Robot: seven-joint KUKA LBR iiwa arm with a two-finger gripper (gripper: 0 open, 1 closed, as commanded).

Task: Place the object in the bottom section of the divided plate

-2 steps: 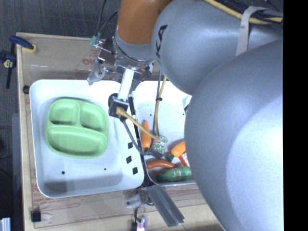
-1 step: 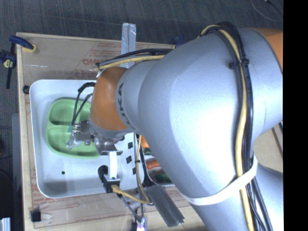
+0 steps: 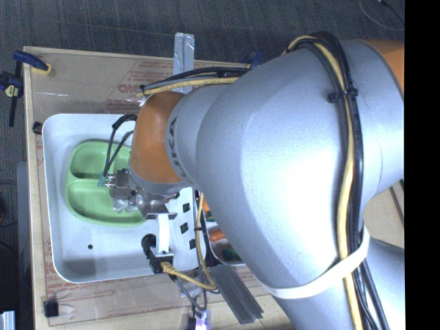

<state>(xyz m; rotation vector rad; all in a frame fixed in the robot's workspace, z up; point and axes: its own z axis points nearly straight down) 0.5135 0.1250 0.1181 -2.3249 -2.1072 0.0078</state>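
A: Green divided plate (image 3: 86, 177) in the left white bin (image 3: 55, 184), toward its upper-left; a ridge splits the plate into sections. Much of its right side lies under the arm.

B: And the object to be placed?

A: Can't pick it out. Something orange (image 3: 217, 236) peeks out under the arm near the bins' shared edge, but too little shows to name it or link it to the task.

B: Gripper?

A: Gripper (image 3: 120, 196) hangs over the plate's right portion, low-centre of it, below the orange band (image 3: 155, 143). Metal hardware visible there; whether it's apart, together or clamped on anything, I cannot tell.

B: Step in hand, then?

A: Judging by position alone: the placing step, tool over the plate. Whether it carries anything is unconfirmed.

B: Next move calls for?

A: If loaded, settle over the bottom section, clear of the ridge, and let go low so the thing doesn't bounce across. If not loaded, the try needs a fresh pick. Grey arm (image 3: 289, 170) blocks most of the right bin
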